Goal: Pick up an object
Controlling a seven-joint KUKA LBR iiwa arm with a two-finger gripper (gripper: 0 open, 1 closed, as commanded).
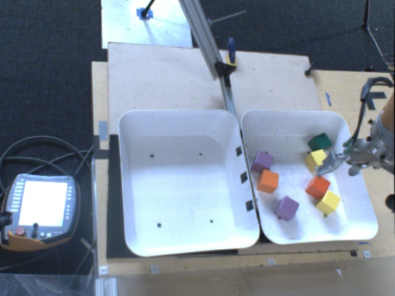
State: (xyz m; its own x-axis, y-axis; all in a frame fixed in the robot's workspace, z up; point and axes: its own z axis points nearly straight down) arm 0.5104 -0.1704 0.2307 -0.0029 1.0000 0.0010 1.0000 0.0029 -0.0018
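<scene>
Seven blocks are seen in the right bin (364,227). A green block (320,142) lies farthest, with a yellow block (315,160) just nearer. Two purple blocks (263,161) (287,208), two orange blocks (268,181) (317,187) and a second yellow block (329,203) are spread across the bin floor. The gripper (331,163) is positioned at the bin's right side, touching or just beside the far yellow block; whether it is released or clenched cannot be told. The left bin (129,165) sits alongside. A control pendant (38,211) rests far left.
</scene>
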